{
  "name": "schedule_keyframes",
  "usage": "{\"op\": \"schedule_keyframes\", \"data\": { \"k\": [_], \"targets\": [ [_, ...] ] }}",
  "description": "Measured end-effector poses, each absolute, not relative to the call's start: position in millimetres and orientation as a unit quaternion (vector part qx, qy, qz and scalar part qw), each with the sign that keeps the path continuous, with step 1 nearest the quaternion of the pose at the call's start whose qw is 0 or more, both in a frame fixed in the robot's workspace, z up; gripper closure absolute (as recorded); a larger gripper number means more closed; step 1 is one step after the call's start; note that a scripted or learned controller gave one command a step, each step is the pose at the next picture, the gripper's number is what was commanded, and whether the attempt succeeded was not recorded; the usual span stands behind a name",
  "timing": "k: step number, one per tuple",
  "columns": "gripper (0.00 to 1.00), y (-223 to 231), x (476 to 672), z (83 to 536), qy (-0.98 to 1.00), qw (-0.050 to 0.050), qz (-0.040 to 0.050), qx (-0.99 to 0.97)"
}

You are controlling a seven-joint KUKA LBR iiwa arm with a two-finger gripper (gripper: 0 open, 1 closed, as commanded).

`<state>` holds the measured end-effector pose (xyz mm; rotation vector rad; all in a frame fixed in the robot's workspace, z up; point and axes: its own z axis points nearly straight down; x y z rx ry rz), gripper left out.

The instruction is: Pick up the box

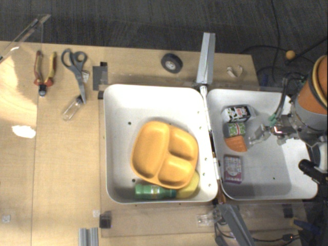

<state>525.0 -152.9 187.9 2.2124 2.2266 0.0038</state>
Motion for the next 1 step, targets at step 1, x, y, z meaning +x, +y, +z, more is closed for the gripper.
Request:
{"op": "schedule_keyframes", "data": {
  "k": [1],
  "targets": [
    [0.0,-111.7,495.7,99.2,0.651,0.007,0.0062,0.759]
  ]
}}
